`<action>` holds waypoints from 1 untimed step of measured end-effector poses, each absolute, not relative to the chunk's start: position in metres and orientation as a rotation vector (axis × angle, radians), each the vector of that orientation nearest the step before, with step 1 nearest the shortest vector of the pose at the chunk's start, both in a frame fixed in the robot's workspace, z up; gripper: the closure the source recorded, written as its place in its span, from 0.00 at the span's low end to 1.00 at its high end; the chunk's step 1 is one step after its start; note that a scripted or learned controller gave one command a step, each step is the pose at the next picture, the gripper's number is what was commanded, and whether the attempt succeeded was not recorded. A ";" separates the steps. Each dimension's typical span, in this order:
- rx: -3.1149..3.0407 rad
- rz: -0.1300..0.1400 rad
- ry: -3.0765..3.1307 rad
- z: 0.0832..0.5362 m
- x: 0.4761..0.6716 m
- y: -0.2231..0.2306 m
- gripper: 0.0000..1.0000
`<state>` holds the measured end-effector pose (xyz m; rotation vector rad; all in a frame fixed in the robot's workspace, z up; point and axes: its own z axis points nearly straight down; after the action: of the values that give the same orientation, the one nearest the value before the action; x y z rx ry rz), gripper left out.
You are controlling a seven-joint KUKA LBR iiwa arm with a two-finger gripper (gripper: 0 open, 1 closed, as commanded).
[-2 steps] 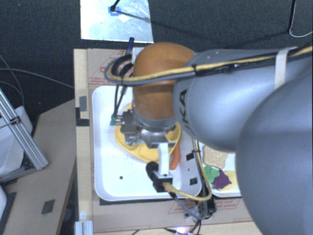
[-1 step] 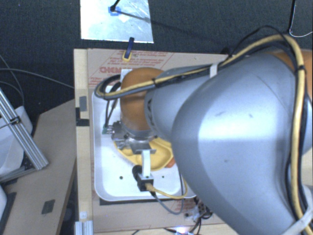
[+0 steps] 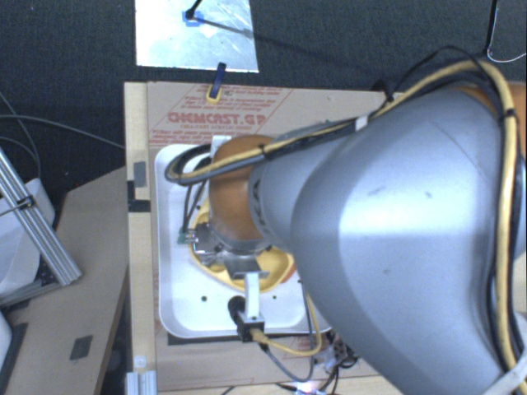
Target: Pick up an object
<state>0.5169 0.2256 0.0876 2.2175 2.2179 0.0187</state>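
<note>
1. The arm (image 3: pixel 395 220) is extended from the 3 o'clock side, and the right half of the view is covered by it.
2. A bin (image 3: pixel 177 303) is set on a board (image 3: pixel 272 105), toward 8 o'clock from the arm's bulk.
3. The wrist (image 3: pixel 235 212) is positioned over the bin's middle.
4. A flat object (image 3: pixel 280 266) is seen in the bin, partly hidden under the wrist.
5. A sheet (image 3: pixel 198 23) is laid beyond the board at 12 o'clock.
6. A clip (image 3: pixel 216 85) is placed between sheet and board, at the board's far edge.
7. A rail (image 3: pixel 37 220) is found at 9 o'clock, well apart from the bin.
</note>
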 end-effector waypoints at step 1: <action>2.213 0.025 2.224 0.248 0.489 0.217 1.00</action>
<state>0.4885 0.2169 0.2483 2.2131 2.2236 0.0249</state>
